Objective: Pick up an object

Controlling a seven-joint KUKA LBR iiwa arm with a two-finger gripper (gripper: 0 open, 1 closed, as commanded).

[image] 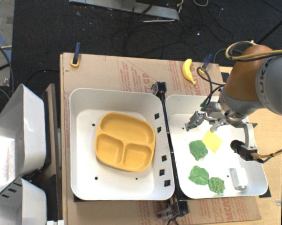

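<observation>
Two bins: shallow, white, side by side on a cardboard-topped bench [133,69].
Left bin [82,130]: holds one yellow divided tray [125,141] with three compartments, lying flat, tilted slightly, near the bin's middle.
Divider: black strip [167,134] runs between the bins.
Banana [188,70]: small, yellow, on the cardboard behind the right bin, outside both bins.
Right bin [255,177]: holds all the loose items.
Green piece 1 [198,149]: mid bin, touching the yellow block [213,141] on its right.
Green piece 2 [199,175]: nearer front edge, just beside the bumpy green piece [216,185].
Grey-white object [238,178]: front right of the bin, apart from the greens.
Gripper [200,120]: over the right bin's back part, just above the yellow block; finger spread cannot be told, nothing seen held.
Arm [254,84]: enters from the right, orange band above the wrist.
</observation>
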